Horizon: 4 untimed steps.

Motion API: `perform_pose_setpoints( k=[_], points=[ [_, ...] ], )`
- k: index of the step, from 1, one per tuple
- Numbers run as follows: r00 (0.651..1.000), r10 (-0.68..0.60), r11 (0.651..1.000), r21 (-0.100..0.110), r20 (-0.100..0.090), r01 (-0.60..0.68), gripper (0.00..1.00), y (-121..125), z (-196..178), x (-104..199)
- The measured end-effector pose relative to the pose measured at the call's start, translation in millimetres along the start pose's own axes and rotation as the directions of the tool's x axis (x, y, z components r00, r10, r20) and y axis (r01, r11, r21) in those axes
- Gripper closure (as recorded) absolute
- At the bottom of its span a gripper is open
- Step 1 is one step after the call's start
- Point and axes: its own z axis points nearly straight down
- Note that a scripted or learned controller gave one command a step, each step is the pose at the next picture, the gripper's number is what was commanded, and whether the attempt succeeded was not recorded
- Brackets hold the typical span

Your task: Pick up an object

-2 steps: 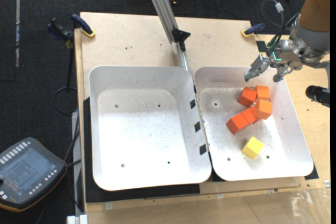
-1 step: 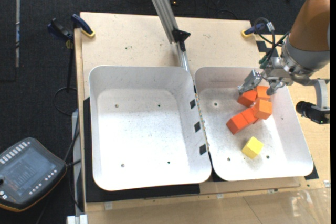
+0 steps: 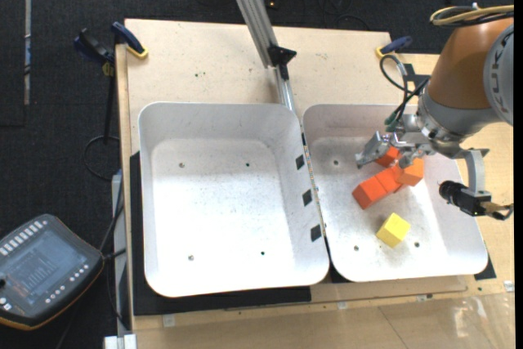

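Two orange blocks point(image 3: 378, 186) lie in the middle of the right bin point(image 3: 343, 257), touching each other; the smaller orange block point(image 3: 410, 172) sits to the upper right of the bigger one. A yellow cube point(image 3: 393, 230) rests in front of them. My gripper point(image 3: 391, 149) hangs low over the bin, right above the orange blocks, with the grey and orange arm point(image 3: 470, 82) coming in from the right. A bit of orange shows at the gripper's tip, and I cannot tell whether it is held.
The left bin point(image 3: 155, 127) stands beside the right one, the two rims meeting in the middle. A slanted metal rail point(image 3: 249, 0) runs from the top down to the bins' junction. A teach pendant point(image 3: 37, 266) lies at the lower left, off the bench.
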Motion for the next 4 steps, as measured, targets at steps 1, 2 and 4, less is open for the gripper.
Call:
perform_pose_setpoints(
  k=[1, 2, 4],
  points=[
    [1.0, -0.002, 1.0, -0.016, 0.004, 0.002, 0.0, 3, 18, -3],
    [1.0, -0.001, 1.0, -0.012, 0.003, 0.001, 1.0, 2, 12, -2],
    [1.0, -0.002, 1.0, -0.011, 0.003, 0.002, 1.0, 1, -70, -8]
  ],
)
